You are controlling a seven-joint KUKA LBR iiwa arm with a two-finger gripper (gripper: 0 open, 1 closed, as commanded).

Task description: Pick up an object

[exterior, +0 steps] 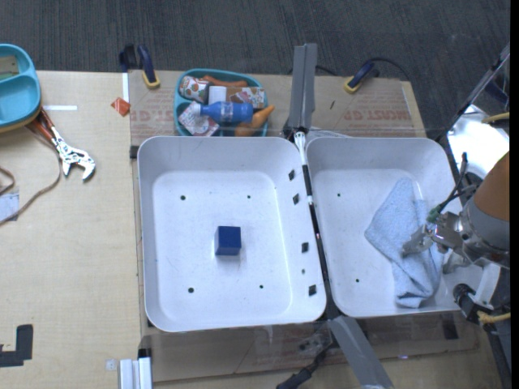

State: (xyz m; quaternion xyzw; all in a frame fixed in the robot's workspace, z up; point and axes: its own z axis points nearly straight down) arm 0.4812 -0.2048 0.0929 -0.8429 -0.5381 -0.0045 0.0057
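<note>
A small dark blue cube (229, 241) rests on the floor of the left white bin (154, 217), near its middle. A crumpled light blue cloth (397, 229) lies in the right white bin (357, 290), spread toward its right side. My gripper (423, 241) reaches in from the right edge and sits low at the cloth's right part, touching or just above it. The wrist and cables behind it hide the bin's right wall.
Behind the bins stands a teal bowl (220, 104) holding several small items. A wrench (73, 160) and a teal dish (16, 83) lie on the wooden bench at the left. Clamps (144, 63) sit at the back edge.
</note>
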